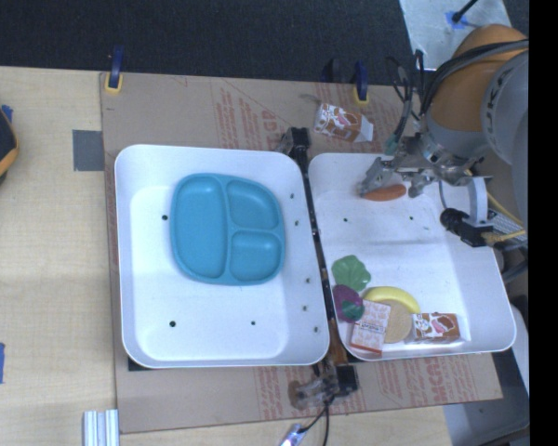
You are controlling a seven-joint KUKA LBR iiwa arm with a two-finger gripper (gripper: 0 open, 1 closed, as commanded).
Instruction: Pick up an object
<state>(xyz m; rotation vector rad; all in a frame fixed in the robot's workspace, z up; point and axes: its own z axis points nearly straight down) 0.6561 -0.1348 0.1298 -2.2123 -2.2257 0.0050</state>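
I see the orange sausage (385, 193) lying long axis nine-to-three, directly under my gripper (397, 177); grip state I cannot tell.

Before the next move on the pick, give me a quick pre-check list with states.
1. Claw over the right bin: ok, at its far end.
2. Target under claw: ok, an orange-red item lies right there.
3. Item actually gripped: cannot tell.
4. Other items clear of the claw: ok, green piece, banana and packets sit at the near end.
5. Left bin uninvolved: ok, holds the blue divided plate.
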